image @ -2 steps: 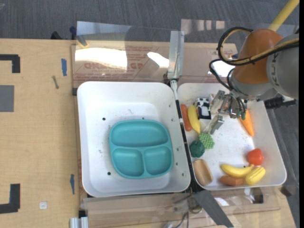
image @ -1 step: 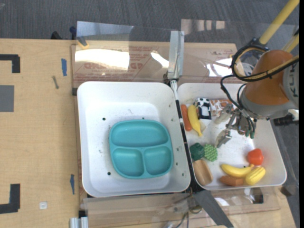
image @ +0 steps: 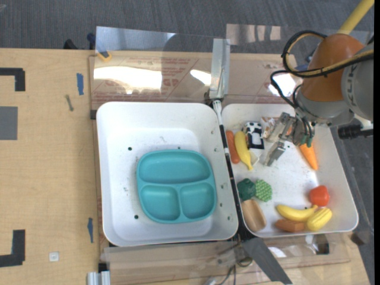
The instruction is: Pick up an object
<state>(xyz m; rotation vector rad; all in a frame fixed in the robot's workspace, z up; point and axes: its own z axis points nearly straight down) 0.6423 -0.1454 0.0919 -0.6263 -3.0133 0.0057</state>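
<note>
Jaws spread and empty, the gripper (image: pixel 278 142) hovers in the right bin (image: pixel 344 186) between the yellow corn (image: pixel 241 149) and carrot (image: pixel 308 154), seemingly mid-approach; next, descend onto one

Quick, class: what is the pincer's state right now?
Pincer: open, holding nothing, above the right bin near the carrot.
</note>
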